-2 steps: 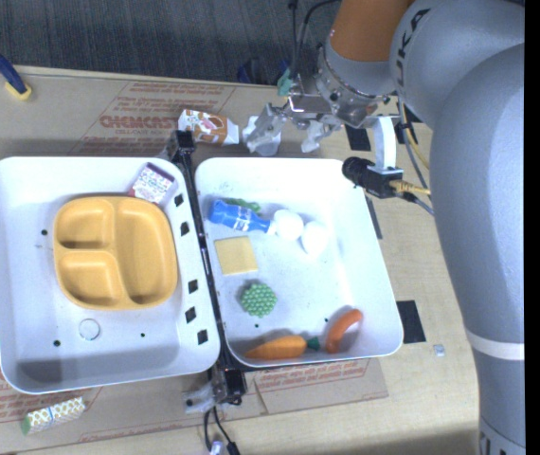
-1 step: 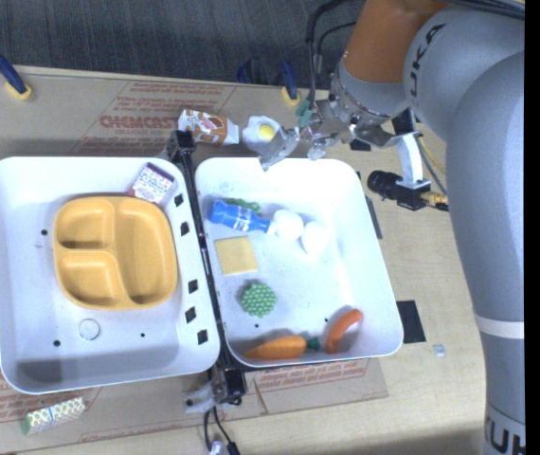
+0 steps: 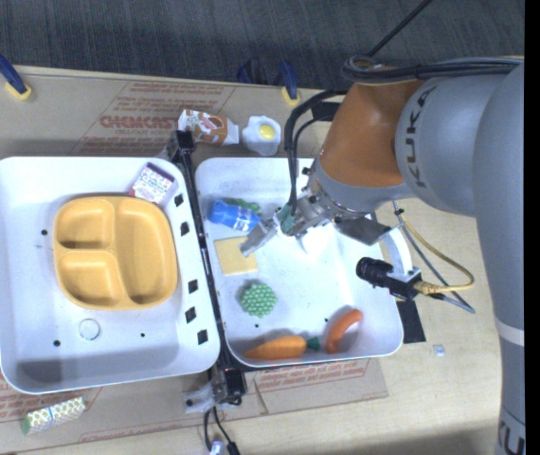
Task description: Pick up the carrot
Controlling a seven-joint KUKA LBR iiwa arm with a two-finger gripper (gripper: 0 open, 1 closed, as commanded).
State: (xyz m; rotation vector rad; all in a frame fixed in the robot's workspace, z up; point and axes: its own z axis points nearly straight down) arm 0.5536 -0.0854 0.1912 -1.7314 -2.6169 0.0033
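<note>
Presently the gripper [image 3: 272, 230] is seen over the upper middle of the right bin [image 3: 374, 297], its fingers parted and nothing held between them, near a blue item [image 3: 229, 216] and a yellow slab [image 3: 235, 255]. The carrot [image 3: 279, 348] is found lying flat by the bin's near wall, well apart from the gripper. It is judged light, stiff and smooth, best taken across its middle. Little room is left between carrot and wall; a green ball [image 3: 258, 299] and a red-orange piece [image 3: 343, 328] are placed close by.

floor [image 3: 156, 12]: dark grey carpet, far side | bench [image 3: 441, 387]: tan top | cardboard sheet [image 3: 137, 112]: printed red, under bins
</note>
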